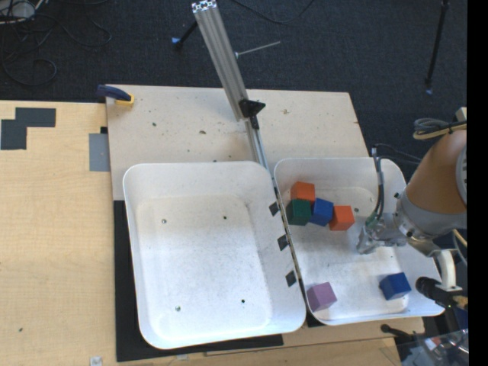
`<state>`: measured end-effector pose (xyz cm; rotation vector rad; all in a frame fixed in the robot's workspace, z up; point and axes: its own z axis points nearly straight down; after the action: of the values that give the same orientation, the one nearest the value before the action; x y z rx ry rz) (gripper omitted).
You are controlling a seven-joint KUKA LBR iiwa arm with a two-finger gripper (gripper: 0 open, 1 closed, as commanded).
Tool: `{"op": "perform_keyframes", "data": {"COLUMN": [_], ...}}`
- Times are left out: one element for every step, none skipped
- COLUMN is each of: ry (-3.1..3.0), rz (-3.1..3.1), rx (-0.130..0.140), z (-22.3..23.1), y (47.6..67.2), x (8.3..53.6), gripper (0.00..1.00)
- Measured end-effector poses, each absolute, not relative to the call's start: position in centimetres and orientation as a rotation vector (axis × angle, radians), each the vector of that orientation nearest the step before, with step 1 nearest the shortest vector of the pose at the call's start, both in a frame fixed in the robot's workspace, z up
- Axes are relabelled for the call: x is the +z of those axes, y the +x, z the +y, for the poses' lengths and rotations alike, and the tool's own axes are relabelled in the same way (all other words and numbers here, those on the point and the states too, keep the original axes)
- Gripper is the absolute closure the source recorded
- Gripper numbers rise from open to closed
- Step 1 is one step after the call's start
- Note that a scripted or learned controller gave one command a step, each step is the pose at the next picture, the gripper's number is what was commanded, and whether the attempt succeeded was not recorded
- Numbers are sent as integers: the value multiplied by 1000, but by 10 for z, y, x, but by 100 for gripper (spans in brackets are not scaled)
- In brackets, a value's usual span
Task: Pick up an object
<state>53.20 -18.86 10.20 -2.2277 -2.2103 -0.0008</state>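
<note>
In the right bin [345, 316] a cluster of blocks lies near the divider: an orange block [303, 191], a green block [299, 211], a blue block [322, 211] and another orange block [341, 217]. A purple block [321, 295] rests at the bin's near left corner, and a second blue block [395, 285] sits at the near right. My gripper [370, 242] hangs low over the bin's bare floor, to the right of the cluster and above the near blue block. Nothing shows between its fingers.
The left bin [152, 204] stands beside the right one, with black clips along the shared rim. A slanted aluminium post [223, 56] rises behind the bins. The arm's orange band [442, 181] is at the right edge, with cables near it.
</note>
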Motion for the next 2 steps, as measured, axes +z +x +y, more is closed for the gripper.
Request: {"op": "perform_keyframes", "data": {"ry": [-2221, -2220], "rz": [-2222, -2225], "rx": [-1, -2], "z": [-192, -184], "y": [540, 540], "x": [148, 195], "gripper": [100, 100]}}
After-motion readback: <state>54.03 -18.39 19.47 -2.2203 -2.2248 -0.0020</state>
